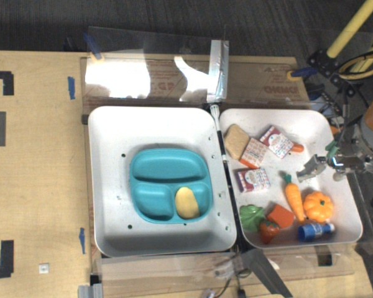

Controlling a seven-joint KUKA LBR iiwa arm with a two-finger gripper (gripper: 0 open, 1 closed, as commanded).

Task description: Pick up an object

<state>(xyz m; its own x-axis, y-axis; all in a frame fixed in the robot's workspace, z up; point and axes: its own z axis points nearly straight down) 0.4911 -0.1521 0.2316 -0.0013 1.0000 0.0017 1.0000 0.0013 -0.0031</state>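
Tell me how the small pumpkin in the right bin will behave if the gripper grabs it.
The pumpkin looks round and smooth, so it may slip or roll. It touches the carrot, which would likely shift too.

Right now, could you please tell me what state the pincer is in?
Pincer: cannot be told; it sits over the right bin with nothing visibly in it.

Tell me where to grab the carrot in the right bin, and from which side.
Grip the carrot across its thick orange middle, coming straight down from above. It lies flat, running top-left to bottom-right, with the pumpkin close on its right, so set the fingers across the narrow width. The hand is already just above-right.
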